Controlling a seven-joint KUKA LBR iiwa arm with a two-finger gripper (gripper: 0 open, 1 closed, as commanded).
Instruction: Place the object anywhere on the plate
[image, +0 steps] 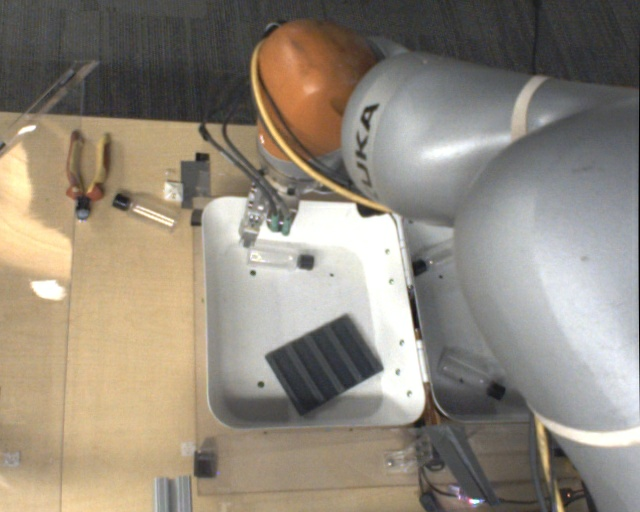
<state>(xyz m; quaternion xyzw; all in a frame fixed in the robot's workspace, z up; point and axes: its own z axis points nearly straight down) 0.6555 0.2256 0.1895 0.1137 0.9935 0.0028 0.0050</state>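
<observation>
Now my gripper (266, 222) hangs over the far left corner of the left bin (225, 330), its tips pointing down just above a vial (280, 259) with a dark cap that lies flat on the bin floor. Whether I am spread or pressed together I cannot tell from this angle; nothing shows pinched in my grasp. The vial lies crosswise, cap toward the right, apart from the plate (324, 363), a dark ribbed slab that rests tilted on the bin floor nearer the front right. My grey arm (520, 200) sweeps in from the right, its orange band (310, 80) above the wrist, and it covers most of the right bin (455, 395), where another small vial (470, 372) lies near the front. Out on the bench (110, 350) to the left of the bins lie pliers (87, 170) with red handles, a third vial (145, 210), and a small dark block (197, 178) near the bin's corner.
</observation>
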